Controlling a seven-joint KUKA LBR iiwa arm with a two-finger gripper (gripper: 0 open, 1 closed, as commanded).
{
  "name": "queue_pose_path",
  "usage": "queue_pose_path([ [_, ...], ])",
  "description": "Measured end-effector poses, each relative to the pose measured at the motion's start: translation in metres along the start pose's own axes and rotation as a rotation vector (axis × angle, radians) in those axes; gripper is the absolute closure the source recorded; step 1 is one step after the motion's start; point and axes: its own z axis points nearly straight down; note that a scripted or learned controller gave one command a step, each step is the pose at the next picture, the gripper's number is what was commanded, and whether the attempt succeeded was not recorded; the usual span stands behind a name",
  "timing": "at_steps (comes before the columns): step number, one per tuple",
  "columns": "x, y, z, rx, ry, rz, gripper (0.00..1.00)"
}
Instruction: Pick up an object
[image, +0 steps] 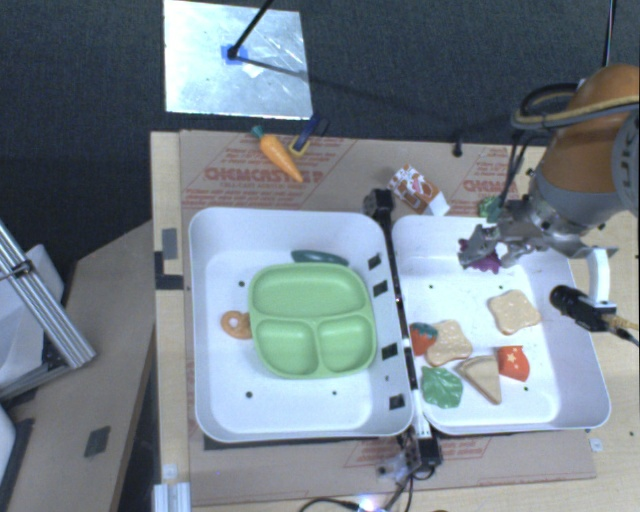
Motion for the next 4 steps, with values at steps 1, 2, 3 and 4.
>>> queue_pose_path([
  [1,0.054,0.009,0.006,0.002,0.003,-0.005,1.0],
  [2,0.108,0.029,0.013,0.002,0.002,-0.005,1.0],
  [3,0.159,0.06,0.004,-0.001,0.003,-0.005,1.0],
  [4,0.171,0.051,0.011,0.004,0.001,-0.002,1.0],
])
